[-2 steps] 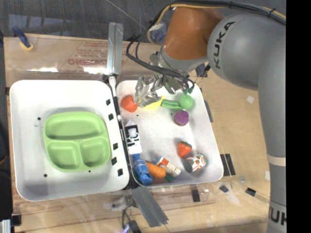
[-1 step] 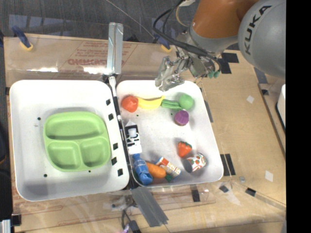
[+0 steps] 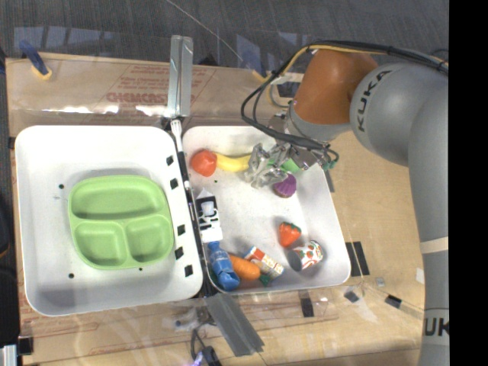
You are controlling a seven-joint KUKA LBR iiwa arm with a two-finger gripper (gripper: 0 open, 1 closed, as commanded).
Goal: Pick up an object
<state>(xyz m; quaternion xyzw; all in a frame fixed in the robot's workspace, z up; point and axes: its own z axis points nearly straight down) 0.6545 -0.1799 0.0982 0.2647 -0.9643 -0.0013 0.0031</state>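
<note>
My gripper (image 3: 267, 168) hangs over the far part of the right bin (image 3: 252, 212), beside the right end of a yellow banana (image 3: 232, 161) and just left of a purple toy (image 3: 285, 185). An orange-red ball (image 3: 203, 162) lies left of the banana. Nearer the front lie a strawberry (image 3: 289, 234), a red and white toy (image 3: 309, 255), a carrot (image 3: 245, 267), a blue bottle (image 3: 221, 266) and a small red and white box (image 3: 263, 261). Nothing shows between the metal fingers.
The left bin (image 3: 46, 204) holds a green divided plate (image 3: 120, 220). A black and white tag (image 3: 207, 213) lies by the divider between the bins. The grey arm (image 3: 396, 120) and its cables cover the bench to the right.
</note>
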